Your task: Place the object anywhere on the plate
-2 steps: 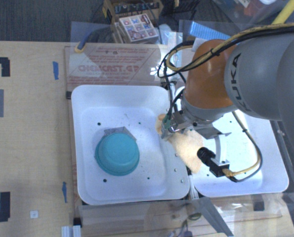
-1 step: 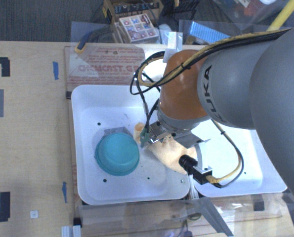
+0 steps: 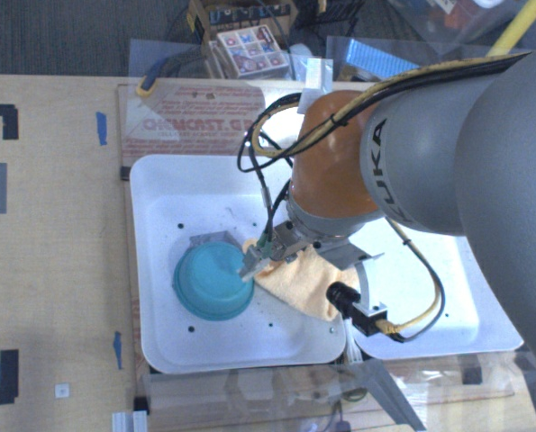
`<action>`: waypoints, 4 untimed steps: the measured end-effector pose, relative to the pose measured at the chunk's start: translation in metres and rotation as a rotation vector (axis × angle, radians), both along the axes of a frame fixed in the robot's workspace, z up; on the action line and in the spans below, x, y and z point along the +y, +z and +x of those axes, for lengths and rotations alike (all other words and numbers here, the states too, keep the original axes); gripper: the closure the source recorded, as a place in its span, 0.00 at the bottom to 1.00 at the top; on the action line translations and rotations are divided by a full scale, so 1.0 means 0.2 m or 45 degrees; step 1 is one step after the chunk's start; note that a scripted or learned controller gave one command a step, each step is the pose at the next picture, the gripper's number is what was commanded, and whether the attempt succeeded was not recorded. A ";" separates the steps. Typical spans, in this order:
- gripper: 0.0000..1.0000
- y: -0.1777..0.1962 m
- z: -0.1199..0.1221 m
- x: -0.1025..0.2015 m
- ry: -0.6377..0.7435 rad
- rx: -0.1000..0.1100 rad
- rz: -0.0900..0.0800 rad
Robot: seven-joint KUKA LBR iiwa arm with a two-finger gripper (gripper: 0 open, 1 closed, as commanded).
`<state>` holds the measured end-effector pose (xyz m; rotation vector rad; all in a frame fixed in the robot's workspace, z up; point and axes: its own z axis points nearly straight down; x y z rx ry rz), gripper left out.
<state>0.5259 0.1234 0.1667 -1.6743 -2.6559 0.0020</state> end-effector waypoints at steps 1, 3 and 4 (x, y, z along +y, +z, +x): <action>0.00 1.04 0.04 -0.15 0.379 -0.008 0.000; 0.00 0.94 -0.14 -0.06 0.872 -0.005 0.001; 0.00 0.94 -0.14 -0.06 0.872 -0.005 0.001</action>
